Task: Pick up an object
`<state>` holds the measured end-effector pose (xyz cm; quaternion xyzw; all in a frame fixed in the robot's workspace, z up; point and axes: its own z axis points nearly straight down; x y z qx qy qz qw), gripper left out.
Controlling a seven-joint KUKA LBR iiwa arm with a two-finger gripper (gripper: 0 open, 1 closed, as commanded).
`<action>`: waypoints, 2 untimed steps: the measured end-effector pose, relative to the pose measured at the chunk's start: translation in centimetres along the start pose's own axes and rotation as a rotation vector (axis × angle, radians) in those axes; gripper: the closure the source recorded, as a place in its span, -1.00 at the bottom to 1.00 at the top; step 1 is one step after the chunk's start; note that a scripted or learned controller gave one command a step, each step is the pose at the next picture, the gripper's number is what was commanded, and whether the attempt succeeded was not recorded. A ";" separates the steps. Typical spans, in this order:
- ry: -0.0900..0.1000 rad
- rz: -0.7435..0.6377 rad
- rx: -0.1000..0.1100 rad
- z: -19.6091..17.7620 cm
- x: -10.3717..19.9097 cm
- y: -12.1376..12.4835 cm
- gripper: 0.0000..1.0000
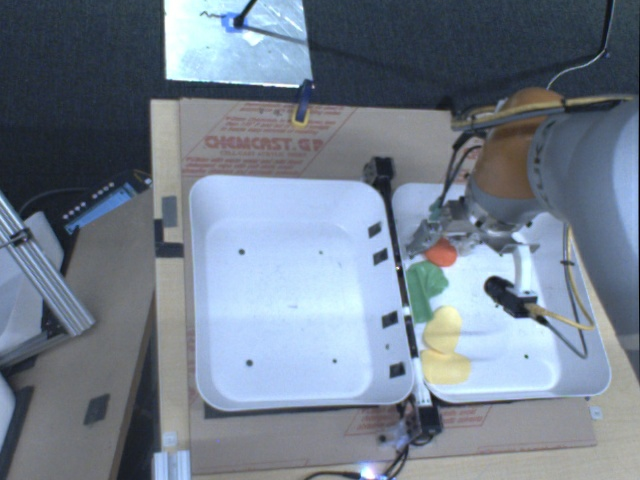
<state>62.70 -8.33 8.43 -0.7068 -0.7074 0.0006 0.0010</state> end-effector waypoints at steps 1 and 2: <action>-0.001 -0.001 -0.007 -1.2 -0.1 0.3 1.00; 0.002 -0.009 -0.009 -10.6 6.4 -3.3 1.00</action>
